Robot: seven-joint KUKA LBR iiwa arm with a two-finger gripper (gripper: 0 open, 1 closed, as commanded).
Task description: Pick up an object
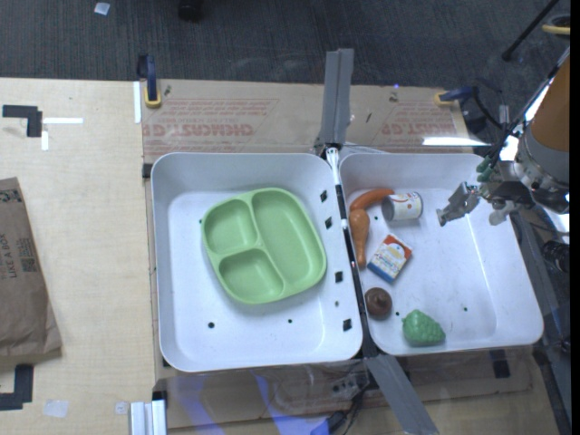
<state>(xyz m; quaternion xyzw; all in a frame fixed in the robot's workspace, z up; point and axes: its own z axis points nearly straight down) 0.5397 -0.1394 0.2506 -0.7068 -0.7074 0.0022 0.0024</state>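
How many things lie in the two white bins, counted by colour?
Green: 2, the divided plastic plate and the lumpy green object
Orange: 1, the long carrot-shaped toy
White: 1, the small can
Multicoloured: 1, the small box
Brown: 1, the round object
Total: 6

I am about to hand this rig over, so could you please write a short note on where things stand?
Gripper: over the right bin, upper right part, holding nothing visible; finger state unclear.
Right bin: carrot, can, small box, brown ball, green lump.
Left bin: green tray.
Done: nothing picked.
Left: grasp and lift one object; the can lies nearest.
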